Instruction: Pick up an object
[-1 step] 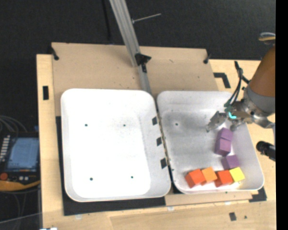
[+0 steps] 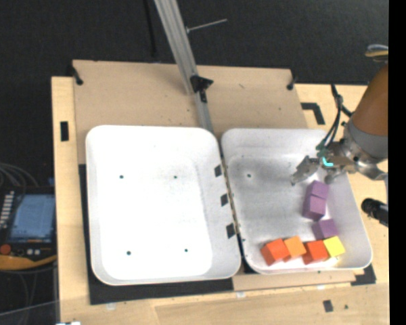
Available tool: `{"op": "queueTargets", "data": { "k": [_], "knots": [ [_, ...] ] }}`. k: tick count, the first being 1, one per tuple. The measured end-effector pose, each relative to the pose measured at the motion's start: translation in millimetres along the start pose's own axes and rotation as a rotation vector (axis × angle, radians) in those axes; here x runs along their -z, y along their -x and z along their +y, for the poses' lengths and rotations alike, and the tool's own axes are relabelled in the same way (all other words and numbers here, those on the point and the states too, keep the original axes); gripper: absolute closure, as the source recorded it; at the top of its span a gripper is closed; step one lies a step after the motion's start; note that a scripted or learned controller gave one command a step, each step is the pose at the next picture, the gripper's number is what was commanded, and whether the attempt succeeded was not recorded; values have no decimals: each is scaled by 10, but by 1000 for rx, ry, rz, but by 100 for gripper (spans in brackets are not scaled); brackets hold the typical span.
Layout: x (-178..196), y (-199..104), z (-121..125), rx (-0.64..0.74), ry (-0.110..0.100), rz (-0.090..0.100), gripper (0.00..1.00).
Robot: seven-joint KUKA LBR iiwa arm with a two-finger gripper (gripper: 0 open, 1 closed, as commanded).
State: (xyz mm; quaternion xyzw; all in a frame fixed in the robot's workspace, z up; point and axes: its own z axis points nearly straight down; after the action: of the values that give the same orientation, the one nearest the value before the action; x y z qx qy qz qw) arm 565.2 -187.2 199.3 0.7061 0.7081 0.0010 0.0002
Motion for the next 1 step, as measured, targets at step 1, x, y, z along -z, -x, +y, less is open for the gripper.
{"op": "queueTargets", "data": {
  "k": [1],
  "knots": [
    [-609,18,-39,-4,-3,-4,0]
  ]
}}
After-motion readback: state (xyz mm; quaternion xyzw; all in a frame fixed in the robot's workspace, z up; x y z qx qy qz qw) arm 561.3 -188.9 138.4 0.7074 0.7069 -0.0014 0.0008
